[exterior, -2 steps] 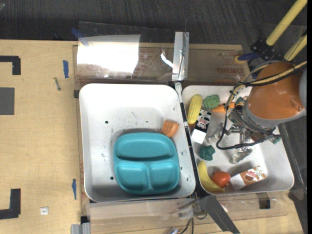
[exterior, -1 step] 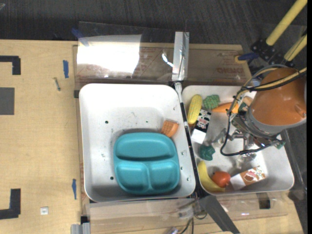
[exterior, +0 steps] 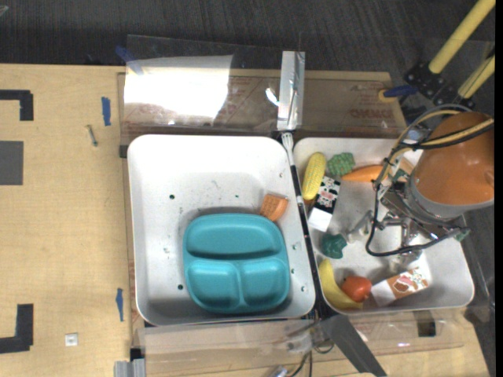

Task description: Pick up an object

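Arm [exterior: 452, 171] low over the right bin [exterior: 464, 277] of toy food.
A yellow corn cob [exterior: 313, 175] lies by the bin's left wall; the gripper [exterior: 377, 230] sits among cables, and I cannot tell its opening.

Bright light from above makes a white glare on the clear plastic sheet [exterior: 185, 93] at the upper middle. The picture is sharp, with soft shadows.

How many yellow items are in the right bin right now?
2: a corn cob near the right bin's upper left, and a banana at its lower left beside a tomato. The arm may hide others.
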Robot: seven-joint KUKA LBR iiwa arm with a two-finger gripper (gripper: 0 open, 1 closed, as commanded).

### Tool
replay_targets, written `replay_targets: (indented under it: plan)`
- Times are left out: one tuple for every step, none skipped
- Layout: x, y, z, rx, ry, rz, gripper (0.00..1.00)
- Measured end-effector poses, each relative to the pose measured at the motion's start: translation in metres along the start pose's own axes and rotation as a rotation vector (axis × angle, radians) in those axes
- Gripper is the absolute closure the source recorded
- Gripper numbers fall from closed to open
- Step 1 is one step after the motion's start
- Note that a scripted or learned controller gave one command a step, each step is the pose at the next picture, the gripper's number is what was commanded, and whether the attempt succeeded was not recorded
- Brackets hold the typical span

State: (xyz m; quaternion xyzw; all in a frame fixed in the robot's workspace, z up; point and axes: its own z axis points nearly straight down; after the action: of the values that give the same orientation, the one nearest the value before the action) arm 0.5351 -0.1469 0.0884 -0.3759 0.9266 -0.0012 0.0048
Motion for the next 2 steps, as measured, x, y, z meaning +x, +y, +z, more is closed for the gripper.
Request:
replay_targets:
  plan:
    - [-0.0012, -0.0014, -0.0116, 0.005, -0.002, 0.0, 1.0]
    - [-0.001, -0.0011, -0.0109, 0.004, -0.002, 0.0, 0.0]
